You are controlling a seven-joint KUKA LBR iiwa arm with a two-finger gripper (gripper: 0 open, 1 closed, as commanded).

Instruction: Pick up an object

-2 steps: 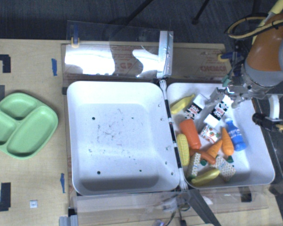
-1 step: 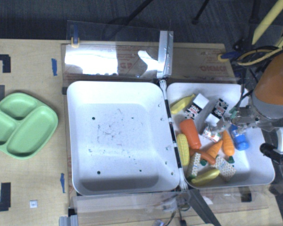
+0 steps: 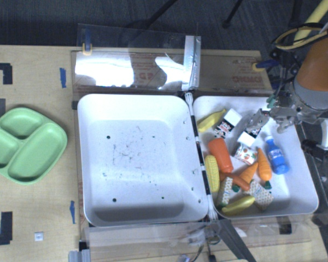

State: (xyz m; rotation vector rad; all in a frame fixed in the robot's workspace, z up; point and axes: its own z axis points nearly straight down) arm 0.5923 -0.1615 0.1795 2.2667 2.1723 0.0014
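The grey two-finger gripper (image 3: 255, 125) is seen over the upper part of the right shallow white bin (image 3: 309, 192), where the arm with its orange band (image 3: 319, 70) reaches in from the right. How far the claw is opened cannot be told from this slanted view, and no object is seen held by it. The objects to be picked are crowded in the right bin: a yellow plastic banana (image 3: 209, 121) near the top, a small white carton with dark print (image 3: 227, 123) just beside the gripper, a blue plastic bottle (image 3: 275, 155), an orange cylinder-shaped toy (image 3: 221, 153), a yellow corn cob (image 3: 211, 171) and a small orange carrot (image 3: 263, 165). The left white bin (image 3: 87, 146) holds nothing that can be made out, and a green divided plate (image 3: 25, 144) lies well apart on the bench. Because the objects are touching each other, it is judged that two things may be caught at once, or that one may be pushed aside. Round items like the bottle may slip out if they are squeezed off-centre. The bin wall may also be struck if the descent is made too near to it.
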